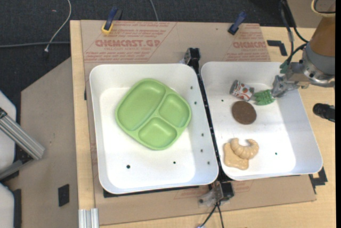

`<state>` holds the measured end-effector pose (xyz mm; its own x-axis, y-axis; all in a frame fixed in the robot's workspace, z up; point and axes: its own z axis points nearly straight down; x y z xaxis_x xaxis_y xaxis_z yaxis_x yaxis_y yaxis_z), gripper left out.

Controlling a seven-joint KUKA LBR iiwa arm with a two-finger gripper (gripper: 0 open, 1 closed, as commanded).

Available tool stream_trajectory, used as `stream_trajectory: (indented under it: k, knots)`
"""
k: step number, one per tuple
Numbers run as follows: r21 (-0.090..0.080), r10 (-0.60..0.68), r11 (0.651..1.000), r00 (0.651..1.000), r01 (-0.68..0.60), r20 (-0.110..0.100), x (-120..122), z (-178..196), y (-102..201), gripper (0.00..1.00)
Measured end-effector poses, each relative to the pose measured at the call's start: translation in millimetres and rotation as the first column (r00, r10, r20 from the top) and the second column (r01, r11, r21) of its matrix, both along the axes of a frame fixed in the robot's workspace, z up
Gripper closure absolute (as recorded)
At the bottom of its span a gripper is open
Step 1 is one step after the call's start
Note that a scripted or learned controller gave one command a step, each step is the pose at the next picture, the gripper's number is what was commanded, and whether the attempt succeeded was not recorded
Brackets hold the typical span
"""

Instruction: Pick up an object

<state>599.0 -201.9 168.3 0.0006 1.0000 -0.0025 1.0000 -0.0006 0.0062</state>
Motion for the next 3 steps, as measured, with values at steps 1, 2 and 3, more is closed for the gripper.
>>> stream_trajectory:
  k: [1,2,3]
  knots:
    - [0.0,0.002,1.0,1.0,-0.002,0.001,7,63,-1,1.0]
    - [0.001,0.001,1.0,1.0,-0.001,-0.002,8,70,-1,1.0]
    - [0.005,0.005,1.0,1.0,-0.005,-0.008,7,79,52,1.0]
